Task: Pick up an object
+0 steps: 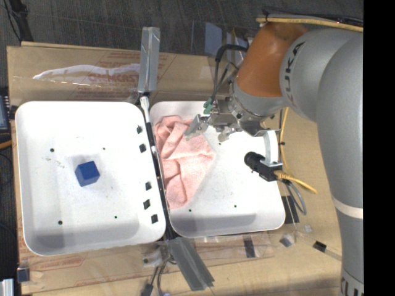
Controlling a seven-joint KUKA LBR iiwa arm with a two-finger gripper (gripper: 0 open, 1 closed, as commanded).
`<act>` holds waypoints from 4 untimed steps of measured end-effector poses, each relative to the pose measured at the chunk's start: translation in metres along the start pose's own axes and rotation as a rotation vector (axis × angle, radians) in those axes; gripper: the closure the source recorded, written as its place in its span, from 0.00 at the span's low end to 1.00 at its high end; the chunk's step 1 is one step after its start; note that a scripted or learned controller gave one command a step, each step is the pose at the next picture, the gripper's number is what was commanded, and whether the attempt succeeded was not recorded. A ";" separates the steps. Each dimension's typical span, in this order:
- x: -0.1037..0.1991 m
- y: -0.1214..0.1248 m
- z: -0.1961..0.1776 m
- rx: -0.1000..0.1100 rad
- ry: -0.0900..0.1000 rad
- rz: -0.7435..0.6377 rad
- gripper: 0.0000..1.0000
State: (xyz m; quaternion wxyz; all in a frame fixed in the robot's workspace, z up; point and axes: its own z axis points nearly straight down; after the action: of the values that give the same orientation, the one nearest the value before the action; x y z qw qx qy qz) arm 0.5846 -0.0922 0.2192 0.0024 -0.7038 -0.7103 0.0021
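Note:
A crumpled pink cloth [182,160] lies along the left side of the right bin [247,209]. A small blue cube [87,172] sits alone in the left bin [37,165]. My gripper [210,131] hangs over the upper part of the right bin, at the top right edge of the cloth. Its two fingers stand apart, open, one finger [196,127] over the cloth and the other just off its edge. I see nothing held between them. The arm's grey and orange wrist hides the bin's far right corner.
A metal bar [150,60] and black clips run along the seam between the bins. A black connector [259,164] with a yellow cable [299,182] hangs off the arm over the right bin's right side. Cardboard [74,66] lies under both bins.

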 end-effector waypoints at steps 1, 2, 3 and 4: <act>-0.066 0.016 0.126 -0.007 -0.001 0.065 0.00; -0.058 0.073 0.126 -0.005 0.001 0.061 0.00; -0.056 0.014 0.126 -0.005 0.000 -0.030 0.00; -0.077 -0.037 0.126 -0.007 -0.001 -0.109 0.00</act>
State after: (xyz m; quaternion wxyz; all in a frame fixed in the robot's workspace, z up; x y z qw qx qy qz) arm 0.5471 -0.1696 0.0932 0.0000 -0.6639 -0.7478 -0.0002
